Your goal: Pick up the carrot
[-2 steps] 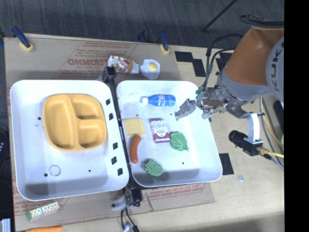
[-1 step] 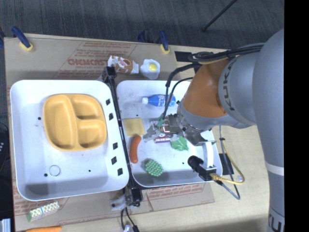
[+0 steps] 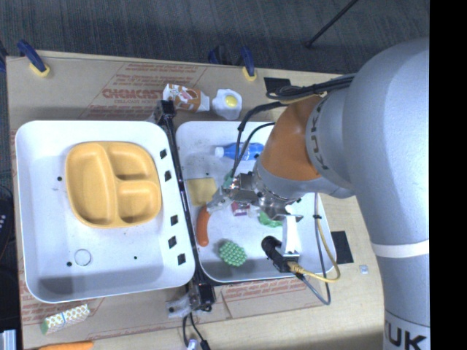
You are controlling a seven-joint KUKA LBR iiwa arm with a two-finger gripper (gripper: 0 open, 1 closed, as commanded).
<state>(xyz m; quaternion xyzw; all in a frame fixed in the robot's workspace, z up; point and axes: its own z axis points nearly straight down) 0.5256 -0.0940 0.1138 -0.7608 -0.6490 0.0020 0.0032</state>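
Observation:
The carrot (image 3: 202, 227) is a short orange stick lying along the left wall of the right bin (image 3: 314, 268), its upper end pointing to the upper right. My gripper (image 3: 232, 190) hangs over the middle of that bin, just above and to the right of the carrot's upper end. The orange-banded wrist (image 3: 292, 152) covers the space behind it. I see nothing of the carrot lifted off the bin floor.
In the right bin lie a yellow block (image 3: 200, 189), a blue bottle (image 3: 238, 152), a green knobbly ball (image 3: 232, 252) and small green and red pieces (image 3: 264, 215). A yellow divided plate (image 3: 113, 181) sits in the left bin (image 3: 44, 268). A cable loops at the bin's lower right.

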